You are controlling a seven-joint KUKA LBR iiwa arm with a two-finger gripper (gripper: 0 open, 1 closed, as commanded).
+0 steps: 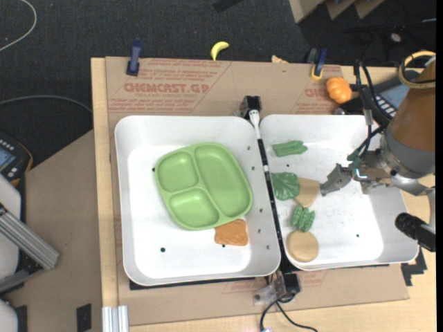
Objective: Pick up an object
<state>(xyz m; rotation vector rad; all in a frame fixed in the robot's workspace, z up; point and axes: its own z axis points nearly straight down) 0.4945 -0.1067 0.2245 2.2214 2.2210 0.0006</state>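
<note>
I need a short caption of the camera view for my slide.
Gripper hovers in the right bin near green toy pieces; a green divided plate lies in the left bin.

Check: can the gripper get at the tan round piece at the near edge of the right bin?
Probably yes. The gripper hangs over the right bin; the tan round piece lies uncovered, with only a small green piece touching its far side.

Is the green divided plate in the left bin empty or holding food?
Empty: the green divided plate shows three bare compartments; the orange piece lies beside it on the bin floor.
</note>
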